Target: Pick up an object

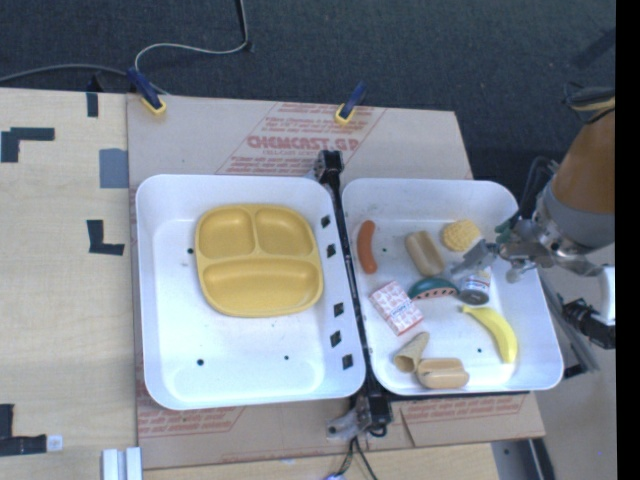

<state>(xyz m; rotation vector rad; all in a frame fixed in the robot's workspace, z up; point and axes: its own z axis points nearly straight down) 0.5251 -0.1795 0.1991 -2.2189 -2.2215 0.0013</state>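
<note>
My gripper (482,256) hangs over the right side of the right bin (520,373), coming in from the orange-banded arm (585,183). It sits just above a small silver round object (473,291) and a teal and red slice (432,288), beside a yellow waffle-like piece (461,234). A tan bun (423,252) and a red sausage (367,245) lie to its left. Toward the front are a banana (497,331), a red and white packet (397,307), a tan cone (410,350) and another tan roll (442,372). I see nothing gripped.
The left bin (165,358) holds a yellow divided plate (258,259). A black divider with clips (343,268) runs between the two bins. Both bins rest on a cardboard sheet (290,138) held by yellow clamps at the back.
</note>
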